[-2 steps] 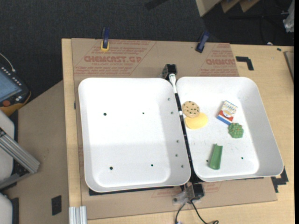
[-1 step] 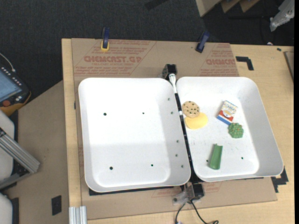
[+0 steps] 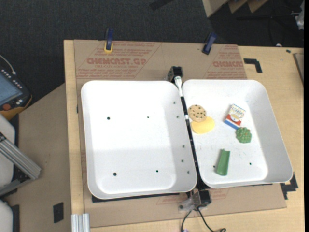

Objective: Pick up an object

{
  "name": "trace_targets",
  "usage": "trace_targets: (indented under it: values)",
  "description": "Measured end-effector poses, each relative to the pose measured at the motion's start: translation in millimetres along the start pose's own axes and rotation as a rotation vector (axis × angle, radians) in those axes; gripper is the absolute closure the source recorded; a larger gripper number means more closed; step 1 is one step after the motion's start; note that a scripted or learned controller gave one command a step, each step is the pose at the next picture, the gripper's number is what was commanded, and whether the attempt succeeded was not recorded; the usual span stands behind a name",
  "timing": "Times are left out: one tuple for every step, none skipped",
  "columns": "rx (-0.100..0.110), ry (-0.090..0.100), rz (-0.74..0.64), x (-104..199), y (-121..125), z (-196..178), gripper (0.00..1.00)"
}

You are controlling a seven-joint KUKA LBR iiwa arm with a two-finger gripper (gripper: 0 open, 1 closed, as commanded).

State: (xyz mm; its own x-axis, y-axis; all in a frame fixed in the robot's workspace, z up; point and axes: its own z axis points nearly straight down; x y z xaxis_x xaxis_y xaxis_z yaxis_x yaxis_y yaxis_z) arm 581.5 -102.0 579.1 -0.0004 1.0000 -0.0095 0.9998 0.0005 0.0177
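Both my bins white: left bin (image 3: 96, 129), right bin (image 3: 270, 144). In right bin: tan cookie (image 3: 197, 112) with dark speckles, touching plain yellow piece (image 3: 203, 125). Small carton (image 3: 235, 115) white with red and blue. Bumpy green lump (image 3: 244, 135). Plain green cylinder (image 3: 222, 162). Brown board (image 3: 145, 57) with red lettering; blue clamps (image 3: 109, 36) at far edge.

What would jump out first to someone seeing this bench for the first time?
The little cluster of colourful items in the right bin: a cookie overlapping a yellow piece near the divider, a small carton and green broccoli further right, a green cylinder nearer the front. Beside it, the left bin.
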Motion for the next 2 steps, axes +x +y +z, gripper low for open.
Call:
trace_targets:
  values:
    - [0.001, 0.0, 0.0, 0.1, 0.0, 0.6, 0.0]
    - [-0.005, -0.002, 0.0, 0.1, 0.7, -10.8, 1.0]
